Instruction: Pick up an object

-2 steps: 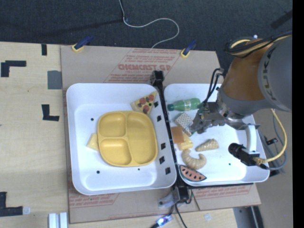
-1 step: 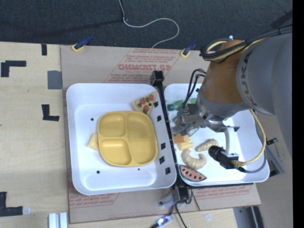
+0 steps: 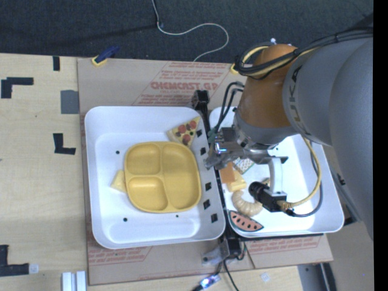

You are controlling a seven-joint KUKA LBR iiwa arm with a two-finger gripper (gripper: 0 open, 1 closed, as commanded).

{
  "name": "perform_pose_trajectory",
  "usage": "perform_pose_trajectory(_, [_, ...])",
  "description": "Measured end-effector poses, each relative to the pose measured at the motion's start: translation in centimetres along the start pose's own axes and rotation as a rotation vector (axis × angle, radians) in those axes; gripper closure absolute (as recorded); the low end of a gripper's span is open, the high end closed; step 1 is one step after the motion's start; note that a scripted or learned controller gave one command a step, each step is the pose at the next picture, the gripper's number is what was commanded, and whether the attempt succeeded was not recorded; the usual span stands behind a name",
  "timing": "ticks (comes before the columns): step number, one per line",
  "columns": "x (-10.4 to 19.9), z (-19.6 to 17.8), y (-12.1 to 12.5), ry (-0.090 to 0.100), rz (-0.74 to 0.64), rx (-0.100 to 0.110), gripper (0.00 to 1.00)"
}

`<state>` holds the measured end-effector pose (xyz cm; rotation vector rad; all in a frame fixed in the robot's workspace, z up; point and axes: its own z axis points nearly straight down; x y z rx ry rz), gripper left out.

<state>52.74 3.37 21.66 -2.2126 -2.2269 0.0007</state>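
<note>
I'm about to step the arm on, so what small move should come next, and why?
Probably a short descent: the gripper hangs over the right bin's left end, just above the tan block, with the croissant and watermelon slice nearer the camera.

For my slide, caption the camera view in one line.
KUKA arm hangs over the right bin; yellow divided plate fills the left bin.

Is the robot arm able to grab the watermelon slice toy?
Probably yes. The watermelon slice lies uncovered at the right bin's near edge, just below the arm, with only a croissant beside it.
</note>
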Motion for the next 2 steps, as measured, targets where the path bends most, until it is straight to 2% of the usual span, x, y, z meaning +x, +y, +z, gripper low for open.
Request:
perform_pose_trajectory(1, [-0.6,-1.5,-0.1,-0.001,0.004,-0.001,1.0])
perform_pose_trajectory(2, [-0.7,-1.3,-1.5,-0.003,0.007,0.002,1.0])
